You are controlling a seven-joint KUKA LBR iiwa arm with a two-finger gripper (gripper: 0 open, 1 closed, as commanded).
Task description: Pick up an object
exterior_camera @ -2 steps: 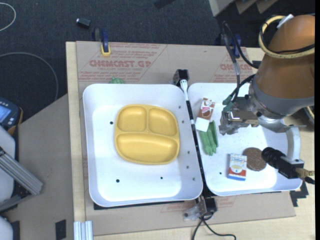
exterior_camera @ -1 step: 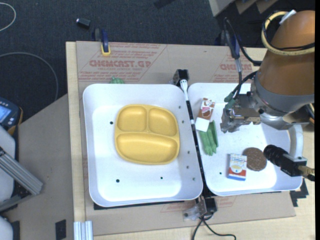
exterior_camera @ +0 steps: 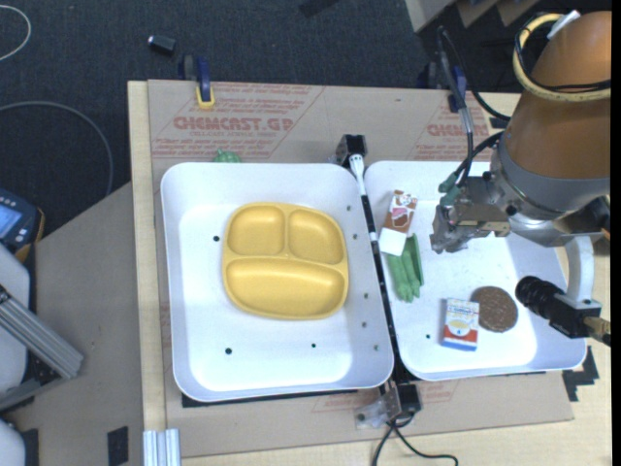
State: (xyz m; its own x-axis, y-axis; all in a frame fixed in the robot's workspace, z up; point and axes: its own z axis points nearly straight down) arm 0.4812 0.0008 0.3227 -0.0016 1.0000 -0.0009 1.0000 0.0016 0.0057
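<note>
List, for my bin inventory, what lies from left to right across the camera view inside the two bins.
Yellow divided plate → small red-and-white packet → green item → tool → red-and-blue box → brown round disc.

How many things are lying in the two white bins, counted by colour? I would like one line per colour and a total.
Yellow: 1, the divided plate in the left bin
Green: 1, the long green item in the right bin
Brown: 1, the round disc
Mixed print: 2, the small box and the small packet
Total: 5
</note>
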